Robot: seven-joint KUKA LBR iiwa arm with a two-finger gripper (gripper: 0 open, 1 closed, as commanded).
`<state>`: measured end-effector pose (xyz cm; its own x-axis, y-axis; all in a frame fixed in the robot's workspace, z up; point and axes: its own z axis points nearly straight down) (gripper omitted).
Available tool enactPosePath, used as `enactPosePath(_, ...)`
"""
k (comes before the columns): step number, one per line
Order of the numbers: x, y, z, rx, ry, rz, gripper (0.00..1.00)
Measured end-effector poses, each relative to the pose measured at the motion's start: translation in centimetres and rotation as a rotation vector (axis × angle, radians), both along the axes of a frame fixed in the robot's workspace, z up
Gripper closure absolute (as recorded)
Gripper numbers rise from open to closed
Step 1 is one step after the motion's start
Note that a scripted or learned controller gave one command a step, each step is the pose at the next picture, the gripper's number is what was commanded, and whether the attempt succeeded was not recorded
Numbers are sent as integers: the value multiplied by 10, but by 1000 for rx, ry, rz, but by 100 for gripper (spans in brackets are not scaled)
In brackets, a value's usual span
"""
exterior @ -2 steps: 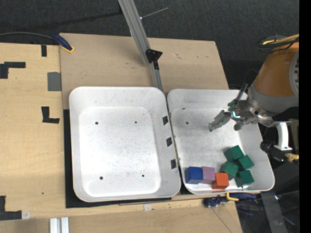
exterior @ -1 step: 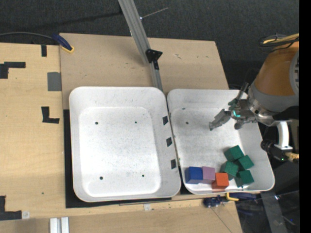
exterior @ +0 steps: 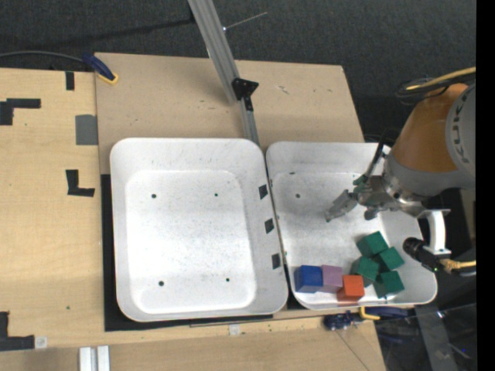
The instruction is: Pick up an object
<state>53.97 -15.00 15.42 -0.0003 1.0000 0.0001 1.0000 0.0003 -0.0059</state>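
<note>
Several small blocks lie in the near right corner of the right bin (exterior: 309, 168): a blue block (exterior: 309, 277), a pale purple block (exterior: 332, 276), an orange block (exterior: 353, 286) and a cluster of green blocks (exterior: 379, 261). My gripper (exterior: 349, 213) hangs over the middle of this bin, up and to the left of the green cluster. Its fingers are spread open, one slanting left and one pointing down, with nothing between them. The grey arm with its orange band (exterior: 433, 141) reaches in from the right.
The left bin (exterior: 124, 161) sits beside the right one, divided by a raised rim with black clips. A metal rail (exterior: 220, 45) slants across the bench behind the bins. Black marks dot the wooden board at the left.
</note>
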Motion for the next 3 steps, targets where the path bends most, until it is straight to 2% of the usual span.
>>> enactPosePath(1, -12, 3, -51, 1, 3, 0, 0)
enactPosePath(2, -13, 3, -63, 0, -2, 1, 0)
enactPosePath(3, -13, 4, -53, 1, -2, 1, 100)
